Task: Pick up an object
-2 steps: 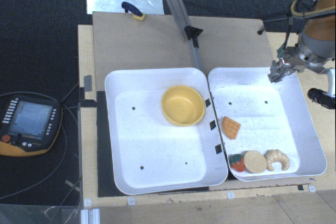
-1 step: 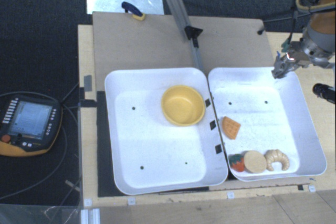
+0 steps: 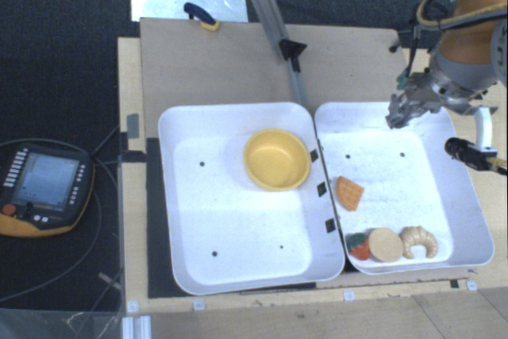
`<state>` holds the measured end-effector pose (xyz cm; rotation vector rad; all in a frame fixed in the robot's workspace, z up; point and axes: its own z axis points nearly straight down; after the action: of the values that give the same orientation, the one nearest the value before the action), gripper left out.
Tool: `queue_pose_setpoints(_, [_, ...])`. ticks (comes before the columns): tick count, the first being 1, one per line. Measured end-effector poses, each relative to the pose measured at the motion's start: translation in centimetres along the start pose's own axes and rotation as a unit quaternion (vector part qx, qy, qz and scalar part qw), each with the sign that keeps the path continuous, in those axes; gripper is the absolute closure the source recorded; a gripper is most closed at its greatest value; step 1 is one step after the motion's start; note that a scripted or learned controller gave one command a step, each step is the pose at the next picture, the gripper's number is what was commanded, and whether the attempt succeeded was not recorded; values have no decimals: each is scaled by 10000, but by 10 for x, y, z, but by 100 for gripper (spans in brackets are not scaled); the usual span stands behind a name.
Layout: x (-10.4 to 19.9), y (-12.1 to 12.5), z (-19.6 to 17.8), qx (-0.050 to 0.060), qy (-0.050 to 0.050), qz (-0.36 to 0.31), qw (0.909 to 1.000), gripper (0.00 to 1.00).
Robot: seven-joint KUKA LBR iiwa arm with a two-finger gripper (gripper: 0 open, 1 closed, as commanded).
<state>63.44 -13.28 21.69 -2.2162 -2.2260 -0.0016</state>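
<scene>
— Over the far edge of the right bin [image 3: 464, 194], the gripper [image 3: 398, 113] hangs with nothing in it; how its tips stand I cannot tell. Reaching step, I judge.

— Targets?

— Orange wafer [image 3: 348, 193] near the left wall, open floor around it. Croissant [image 3: 420, 241], round biscuit [image 3: 386, 244] crowd the near wall. Yellow bowl [image 3: 276, 159] sits in the left bin [image 3: 186, 250].

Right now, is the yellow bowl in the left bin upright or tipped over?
Upright: the round yellow plastic bowl shows its open hollow facing up, full rim visible, sitting flat in the left white bin.
</scene>
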Motion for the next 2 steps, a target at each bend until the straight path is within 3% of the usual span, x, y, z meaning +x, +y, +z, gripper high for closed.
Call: queue_pose_setpoints(2, [94, -30, -15, -4, 0, 0, 10000, 100])
